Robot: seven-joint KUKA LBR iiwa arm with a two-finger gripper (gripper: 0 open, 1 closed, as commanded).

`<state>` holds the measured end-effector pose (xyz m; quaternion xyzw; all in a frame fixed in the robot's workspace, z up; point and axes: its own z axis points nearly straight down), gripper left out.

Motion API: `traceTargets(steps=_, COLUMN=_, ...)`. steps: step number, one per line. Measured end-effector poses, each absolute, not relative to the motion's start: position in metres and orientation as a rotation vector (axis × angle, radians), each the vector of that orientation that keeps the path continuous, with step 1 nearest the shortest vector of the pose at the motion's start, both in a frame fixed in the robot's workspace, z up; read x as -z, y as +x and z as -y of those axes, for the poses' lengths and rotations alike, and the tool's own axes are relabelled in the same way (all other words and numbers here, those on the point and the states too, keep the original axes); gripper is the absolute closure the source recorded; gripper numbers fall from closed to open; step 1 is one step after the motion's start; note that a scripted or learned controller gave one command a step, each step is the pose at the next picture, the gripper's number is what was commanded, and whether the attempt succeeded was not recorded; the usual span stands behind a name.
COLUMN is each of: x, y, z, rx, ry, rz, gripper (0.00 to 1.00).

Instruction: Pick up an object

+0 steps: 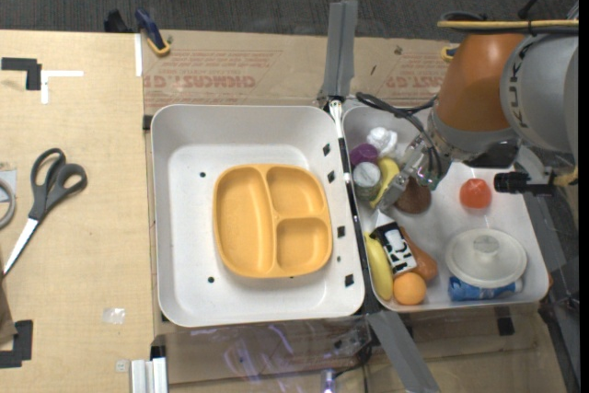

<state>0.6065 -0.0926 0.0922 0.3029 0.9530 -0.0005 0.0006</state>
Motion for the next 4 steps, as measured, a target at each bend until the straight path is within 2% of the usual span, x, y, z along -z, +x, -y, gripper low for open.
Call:
traceTargets(steps=1, x=-0.092, y=0.586, z=0.095, rx=0.000, ry=1.164, rz=-2.917, gripper=0.00)
traceTargets(steps=2, x=-0.102, y=0.587, z=0.096, rx=0.002, ry=1.160, rz=-2.915, gripper=1.00)
traceTargets(steps=3, x=-0.093, y=0.625, z=0.102, rx=0.001, ry=1.221, rz=-2.890, gripper=1.00)
traceTargets(steps=4, x=-0.200, y=0.643, z=0.167, rx=0.002, ry=1.131, rz=-2.928, gripper=1.00)
